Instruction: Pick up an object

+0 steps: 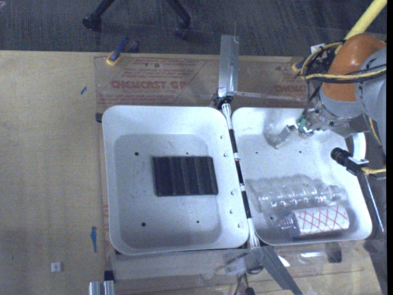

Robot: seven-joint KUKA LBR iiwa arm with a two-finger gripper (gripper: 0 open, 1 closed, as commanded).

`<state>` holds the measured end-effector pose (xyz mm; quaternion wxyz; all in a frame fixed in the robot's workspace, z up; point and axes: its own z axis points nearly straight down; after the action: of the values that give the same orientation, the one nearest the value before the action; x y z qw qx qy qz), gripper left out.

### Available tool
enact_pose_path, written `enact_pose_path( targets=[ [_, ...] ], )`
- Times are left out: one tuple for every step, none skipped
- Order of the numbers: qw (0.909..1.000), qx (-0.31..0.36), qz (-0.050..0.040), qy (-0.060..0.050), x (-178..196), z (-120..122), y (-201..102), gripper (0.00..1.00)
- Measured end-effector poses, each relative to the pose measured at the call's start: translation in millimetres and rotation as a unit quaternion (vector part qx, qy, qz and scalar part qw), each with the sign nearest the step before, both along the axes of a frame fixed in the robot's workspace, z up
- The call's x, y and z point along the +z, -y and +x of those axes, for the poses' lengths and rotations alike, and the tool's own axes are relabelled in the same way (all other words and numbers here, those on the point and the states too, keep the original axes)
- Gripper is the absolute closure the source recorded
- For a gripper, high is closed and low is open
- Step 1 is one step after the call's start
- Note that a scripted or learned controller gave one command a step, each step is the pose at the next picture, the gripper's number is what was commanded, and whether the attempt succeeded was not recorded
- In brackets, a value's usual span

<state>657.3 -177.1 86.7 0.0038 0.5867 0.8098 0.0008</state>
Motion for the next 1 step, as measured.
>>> enact_pose_path(
  targets=[
    [0.9984,0.057,0.0009,-0.003,29.4,-95.8,5.0,0.00]
  ],
)
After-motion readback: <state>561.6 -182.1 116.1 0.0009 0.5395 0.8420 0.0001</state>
